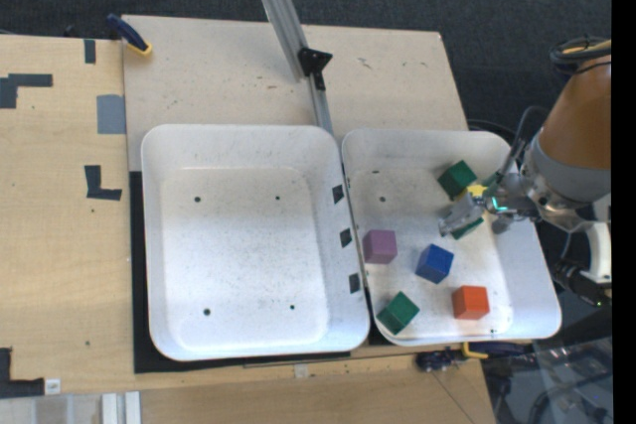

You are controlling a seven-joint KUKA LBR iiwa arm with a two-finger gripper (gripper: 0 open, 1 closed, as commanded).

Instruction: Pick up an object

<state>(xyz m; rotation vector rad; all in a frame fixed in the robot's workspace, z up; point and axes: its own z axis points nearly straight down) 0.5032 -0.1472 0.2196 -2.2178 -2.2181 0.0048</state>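
Note:
The right bin [397,154] holds several small blocks: a dark green cube [457,179] at the upper right, a purple cube [380,246], a blue cube [434,263], an orange cube [471,302] and a second green cube [399,311] near the front edge. My gripper [463,217] reaches in from the right and hovers just below the upper green cube, right of the purple cube and above the blue one. A small yellow piece [478,191] shows beside the wrist. Nothing visible sits between the fingers.
The left bin [238,243] stands beside the right one. A slanted metal pole [283,10] crosses the bench behind the bins. A blue and yellow clamp [129,35] lies at the bench's far left corner. The arm's orange band [586,119] is at the right edge.

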